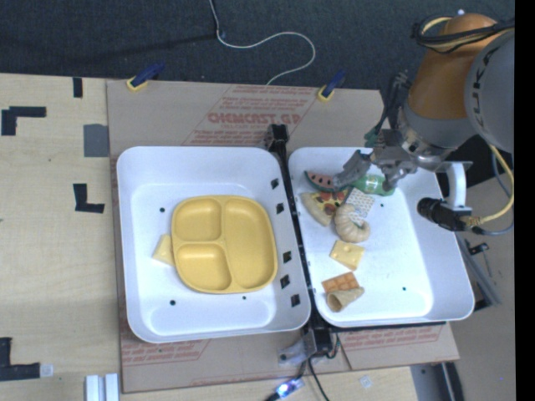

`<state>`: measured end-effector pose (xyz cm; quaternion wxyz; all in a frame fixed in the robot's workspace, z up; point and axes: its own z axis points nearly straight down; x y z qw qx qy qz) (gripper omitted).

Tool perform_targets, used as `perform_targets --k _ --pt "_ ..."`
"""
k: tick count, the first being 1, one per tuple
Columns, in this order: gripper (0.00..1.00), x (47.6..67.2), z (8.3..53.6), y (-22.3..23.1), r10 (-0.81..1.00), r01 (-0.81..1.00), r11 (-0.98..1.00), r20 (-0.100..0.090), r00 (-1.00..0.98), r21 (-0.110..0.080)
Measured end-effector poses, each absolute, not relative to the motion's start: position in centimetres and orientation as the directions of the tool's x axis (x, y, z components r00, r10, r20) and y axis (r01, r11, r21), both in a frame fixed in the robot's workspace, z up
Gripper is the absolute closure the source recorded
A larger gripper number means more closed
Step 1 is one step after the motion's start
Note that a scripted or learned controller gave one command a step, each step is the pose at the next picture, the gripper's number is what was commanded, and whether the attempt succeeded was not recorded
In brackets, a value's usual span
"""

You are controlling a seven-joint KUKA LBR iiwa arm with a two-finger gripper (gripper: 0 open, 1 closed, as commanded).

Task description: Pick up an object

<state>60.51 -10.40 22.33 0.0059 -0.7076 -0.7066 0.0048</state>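
**Two bins, one tray, and a cluster of toy food under the arm**

Where the two shallow white bins meet at the middle of the bench, black clips run along the shared rims. Inside the left bin (142, 224) lies a yellow divided tray (224, 242) with three compartments, tilted a little, taking up most of the floor. A small yellow wedge (163, 248) pokes out from under the tray's left edge, touching it.

On the floor of the right bin (435, 282), the objects are gathered toward its left side. At the far left corner sits a watermelon slice (322, 180), red with a green rind. Just near of it lies a pale banana-like piece (315, 210), and beside that a tan, rounded pastry shape (351, 225). Nearer still is a square yellow cheese piece (347, 254), apart from the pastry. Closest to the near rim is a waffle cone (341, 289), lying on its side.

From the right the grey arm reaches in, its orange band above the far right corner of the bin. Its gripper (368, 175) hangs over the far part of the right bin, just right of the watermelon slice and above the pastry, with something green and white (368, 189) at its tip. Whether the fingers are spread or closed cannot be told from this angle.
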Motion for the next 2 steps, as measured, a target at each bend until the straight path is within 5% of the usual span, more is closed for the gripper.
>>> perform_targets --k 1,2 --pt "0.00 60.8 23.1 -10.4 1.000 1.000 0.002 0.000 -0.002 -0.002" --pt "0.00 61.3 18.4 -9.9 1.000 1.000 0.002 0.000 -0.002 -0.006"
